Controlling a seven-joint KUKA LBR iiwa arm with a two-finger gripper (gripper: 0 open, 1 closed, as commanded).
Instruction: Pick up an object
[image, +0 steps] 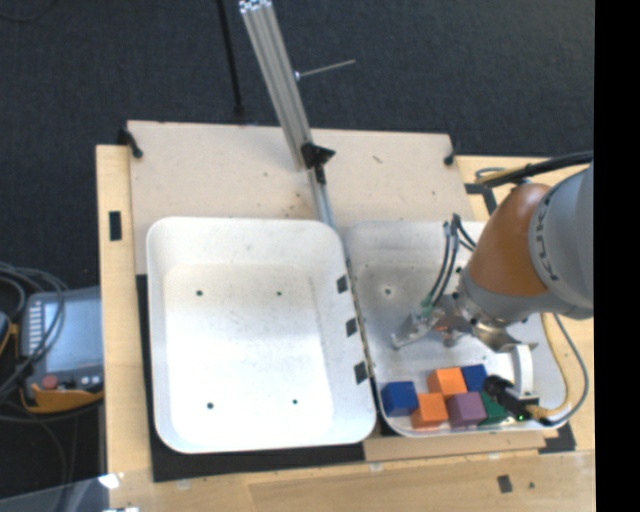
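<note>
grey arm with orange band over right bin, pincer low above bin floor, open or closed cannot tell, colored blocks clustered at bin's near edge, just beside pincer

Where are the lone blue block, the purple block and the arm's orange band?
Blue block (399, 396), camera view, its top face.
Purple block (465, 408), camera view, its top face.
Orange band (503, 245), camera view, its curved upper surface.

Light: was bright, even, from overhead.
Shadows: were soft, faint.
Glare: washed out the left bin, at 9 o'clock.
Focus: was slightly soft, grainy throughout.
</note>
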